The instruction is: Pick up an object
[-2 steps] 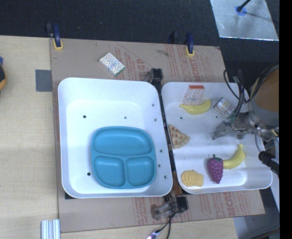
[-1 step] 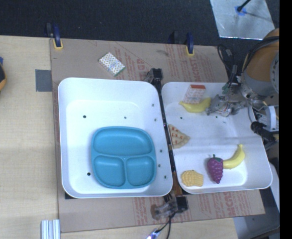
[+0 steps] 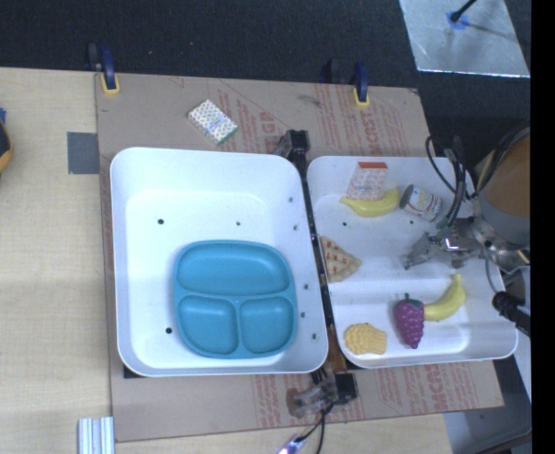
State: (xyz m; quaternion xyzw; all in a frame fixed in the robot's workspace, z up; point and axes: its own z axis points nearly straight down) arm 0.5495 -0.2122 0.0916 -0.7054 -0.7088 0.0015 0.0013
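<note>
Gripper (image 3: 419,253): over right bin (image 3: 504,353), fingers spread, holding nothing
Bananas: one (image 3: 372,203) beyond, one (image 3: 445,301) nearer
Left bin (image 3: 135,197): blue tray (image 3: 234,298)

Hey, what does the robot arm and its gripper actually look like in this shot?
At the right edge, the arm shows as a rounded orange-brown section with grey below it. Black cables loop down beside it toward the wrist. The gripper is a small grey metal assembly of thin angular parts, over the right bin. No markings are legible on it.
</note>
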